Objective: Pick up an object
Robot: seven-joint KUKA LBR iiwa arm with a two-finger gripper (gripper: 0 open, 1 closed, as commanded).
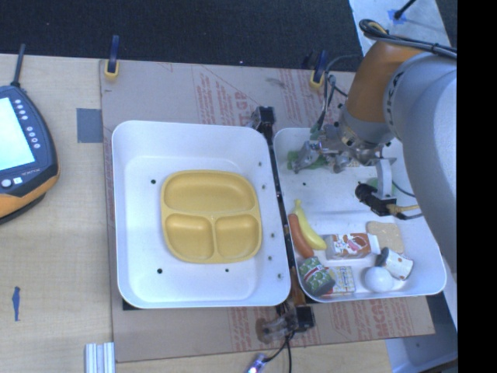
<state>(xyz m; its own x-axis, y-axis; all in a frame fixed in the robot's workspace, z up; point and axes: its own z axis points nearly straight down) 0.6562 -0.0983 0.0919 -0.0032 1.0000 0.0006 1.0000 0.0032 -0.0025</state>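
Starting at the near edge of the right-hand shallow white bin (334, 200): a green printed packet (314, 274) lies in the near left corner. A small white round ball (379, 279) and a white cup (397, 265) sit toward the near right corner, touching or nearly so. Just beyond them are a red-and-white carton (349, 245) and a tan slice like toast (384, 235). A yellow banana (307, 230) lies against an orange-red sausage-shaped piece (295, 239) along the left wall.

At the far left corner is my likely target, a small green leafy-looking object (297, 159). The pincer (318, 158) hovers just beside it, low over the bin floor. I'd want the pincer centred over the green piece and clear of the bin wall before committing, because that corner is tight. A slanted descent risks nudging the piece into the wall rather than catching it.

I cannot tell whether the pincer is released or clenched, since wrist hardware and glare clutter that spot. I also can't tell whether it touches the green piece. The arm's bulk covers the bin's far right corner. The left-hand white bin (136, 208) carries a yellow divided plastic plate (211, 214).
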